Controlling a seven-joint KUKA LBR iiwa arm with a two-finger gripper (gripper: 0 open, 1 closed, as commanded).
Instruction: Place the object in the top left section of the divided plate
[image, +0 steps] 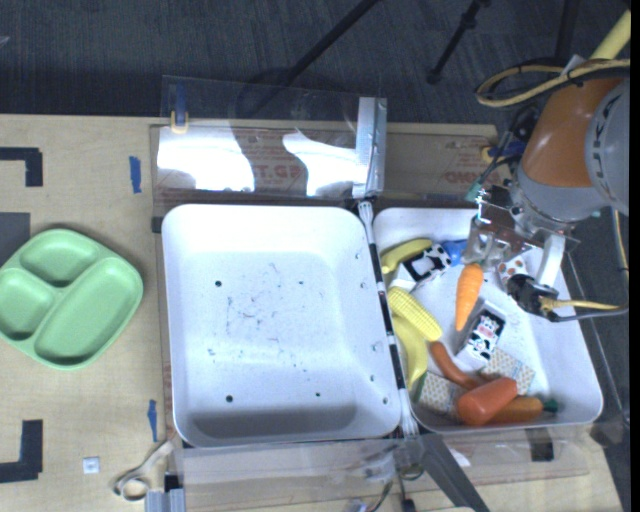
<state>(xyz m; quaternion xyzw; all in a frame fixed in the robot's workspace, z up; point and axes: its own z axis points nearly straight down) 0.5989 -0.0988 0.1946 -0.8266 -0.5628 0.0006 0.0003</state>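
Camera view: the hand (487, 250) hangs above the right bin (585, 370), its grip impossible to tell. A carrot (467, 292) stands just below it, long axis near upright. The divided plate (66, 297) lies far left of that bin.

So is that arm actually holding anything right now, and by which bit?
It cannot be told. The gripper hangs right above the carrot's top end in the right bin, but the view doesn't show a clear hold.
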